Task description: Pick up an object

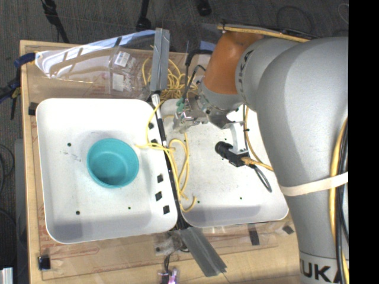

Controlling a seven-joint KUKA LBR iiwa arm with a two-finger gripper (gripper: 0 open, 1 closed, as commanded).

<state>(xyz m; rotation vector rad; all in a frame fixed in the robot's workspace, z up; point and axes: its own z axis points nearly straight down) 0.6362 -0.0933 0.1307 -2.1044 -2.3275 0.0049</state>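
Lettering "UKA" marks the arm; fingers over right bin, spread not discernible.

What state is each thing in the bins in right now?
Bowl: upright, empty, sitting in the left bin.
Claw: over the far left corner of the right bin.
Yellow cable: loose, draped along the edge where the two bins meet.

Dark grey carpeted floor lies beyond the far edge of a pale wooden bench; black cables trail across it.
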